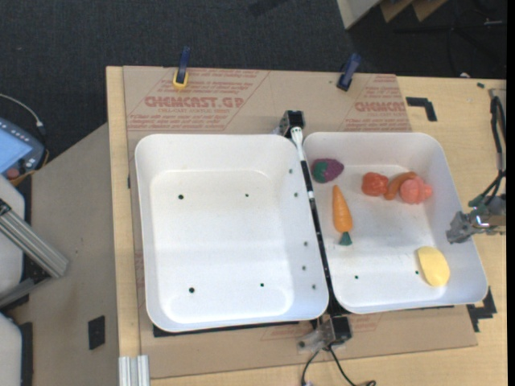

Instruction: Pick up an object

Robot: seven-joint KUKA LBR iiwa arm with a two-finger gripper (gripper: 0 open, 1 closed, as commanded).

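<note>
Right bin (pixel 386 137), white, shallow, holding all the candidate objects. Its right wall was the chief hazard, since the gripper (pixel 467 225) sat at that rim and a descent from there could have struck or ridden the wall instead of reaching the floor. Whether the gripper was wide or narrow could not be told, and nothing was seen held in it. Red-and-orange cluster (pixel 394 186), upper middle of the bin, pieces touching. A closure there risked catching two at once or squeezing one out sideways. Carrot (pixel 341 207), lying lengthwise near the left wall. It was tapered and likely to slip if taken at the thin end. Yellow piece (pixel 433 265), lower right corner, nearest the gripper. It was rounded, apt to roll, and crowded by the corner walls. Purple-and-green piece (pixel 327 169), upper left corner, close against the wall. Surroundings: cardboard sheet (pixel 241 95) under both bins; left bin (pixel 213 240) just beside the right one, their rims meeting; two clamps (pixel 348 71) on the sheet's far edge, well apart from the objects and obstructing nothing.
</note>
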